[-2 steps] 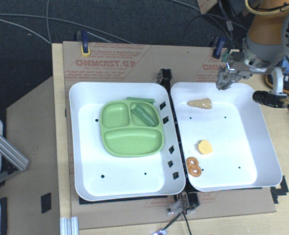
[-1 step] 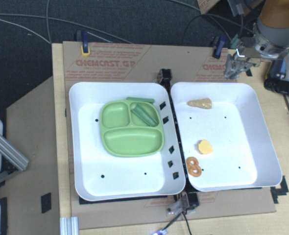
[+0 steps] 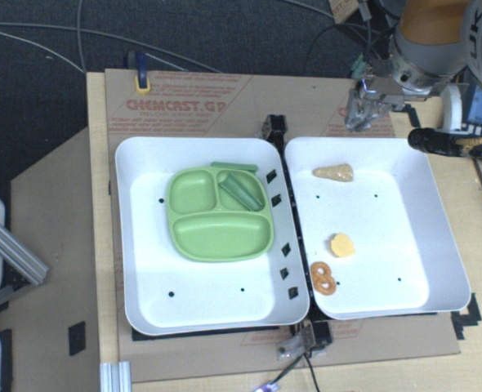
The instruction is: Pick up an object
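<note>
1. Camera view, the arm: the gripper (image 3: 363,114) hangs above the bench just past the far edge of the right bin (image 3: 437,219), near that bin's far left corner. Nothing is between its fingers. They are small and partly lost against the cardboard, so I cannot tell how wide they stand.

2. Camera view, right bin: three small things lie well apart on the white floor. A tan lump (image 3: 333,172) sits near the far wall and is closest to the gripper. A yellow piece (image 3: 341,245) lies near the middle. A pretzel (image 3: 323,278) rests close to the near left corner, just beside the divider.

3. Camera view, left bin (image 3: 143,219): a green tray (image 3: 216,219) lies flat, with a green pod (image 3: 241,190) in its far right compartment.

4. The step in hand looks like choosing a target and moving in; no grasp has begun.

5. To do it well, I would take the tan lump: it is nearest and stands free of the others.
   - Come over the rim first, then drop straight down.
   - Set the fingers across its narrow width.
   - Stay off the far wall; a finger could catch on it.

6. The pretzel seems the hardest pick, being flat and crowded by the wall.
</note>
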Available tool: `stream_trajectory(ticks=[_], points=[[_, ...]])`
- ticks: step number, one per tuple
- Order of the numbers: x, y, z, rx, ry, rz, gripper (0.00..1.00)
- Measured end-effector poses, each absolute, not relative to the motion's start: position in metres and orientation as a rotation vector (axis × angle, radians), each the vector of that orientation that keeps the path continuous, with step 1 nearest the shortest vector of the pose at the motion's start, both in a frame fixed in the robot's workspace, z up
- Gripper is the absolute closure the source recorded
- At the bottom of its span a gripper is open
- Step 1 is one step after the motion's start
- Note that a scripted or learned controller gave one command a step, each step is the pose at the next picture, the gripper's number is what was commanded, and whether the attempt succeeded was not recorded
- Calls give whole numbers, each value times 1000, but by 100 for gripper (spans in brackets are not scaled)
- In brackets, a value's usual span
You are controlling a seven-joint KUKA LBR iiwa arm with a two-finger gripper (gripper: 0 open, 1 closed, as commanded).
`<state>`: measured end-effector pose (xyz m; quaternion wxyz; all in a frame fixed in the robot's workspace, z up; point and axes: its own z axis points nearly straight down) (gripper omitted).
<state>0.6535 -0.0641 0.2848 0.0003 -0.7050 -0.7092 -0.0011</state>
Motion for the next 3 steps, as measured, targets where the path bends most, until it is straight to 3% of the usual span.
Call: stream_trajectory(ticks=[2,3], points=[[645,33,266,-2213,-2225,0,100],[652,89,264,-2216,-2228,-4,100]])
